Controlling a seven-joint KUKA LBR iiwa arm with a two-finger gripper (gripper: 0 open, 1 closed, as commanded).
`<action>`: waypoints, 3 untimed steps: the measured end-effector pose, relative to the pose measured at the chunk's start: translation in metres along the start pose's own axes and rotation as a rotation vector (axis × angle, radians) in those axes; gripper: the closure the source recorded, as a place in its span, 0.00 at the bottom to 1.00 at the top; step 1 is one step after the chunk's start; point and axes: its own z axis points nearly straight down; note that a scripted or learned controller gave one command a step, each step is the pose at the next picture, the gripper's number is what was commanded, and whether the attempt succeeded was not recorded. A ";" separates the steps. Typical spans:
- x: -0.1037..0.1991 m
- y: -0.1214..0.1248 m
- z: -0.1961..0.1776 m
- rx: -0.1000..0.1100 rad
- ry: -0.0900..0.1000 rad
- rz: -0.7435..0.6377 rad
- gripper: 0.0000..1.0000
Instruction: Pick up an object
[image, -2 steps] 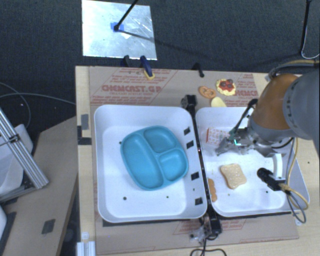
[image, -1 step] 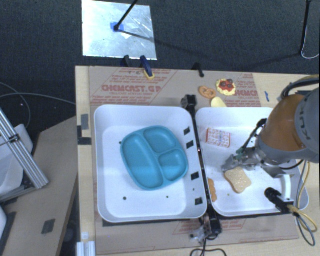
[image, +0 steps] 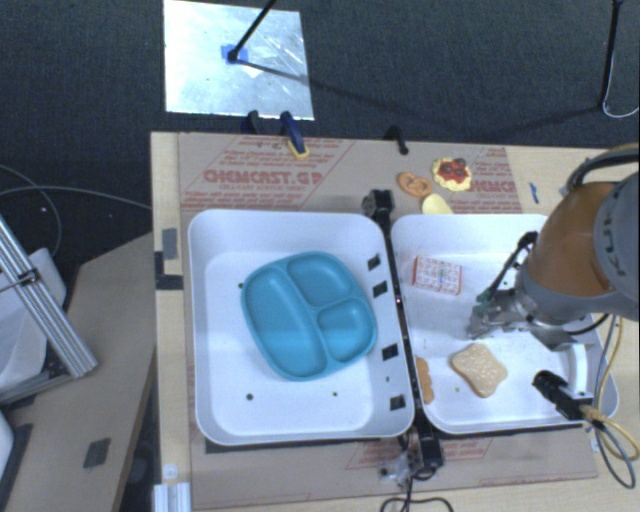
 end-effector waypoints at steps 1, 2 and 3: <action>0.012 0.071 0.016 0.014 0.007 -0.006 1.00; 0.041 0.094 0.016 0.015 0.007 -0.005 1.00; 0.135 0.059 -0.090 0.013 0.012 -0.011 1.00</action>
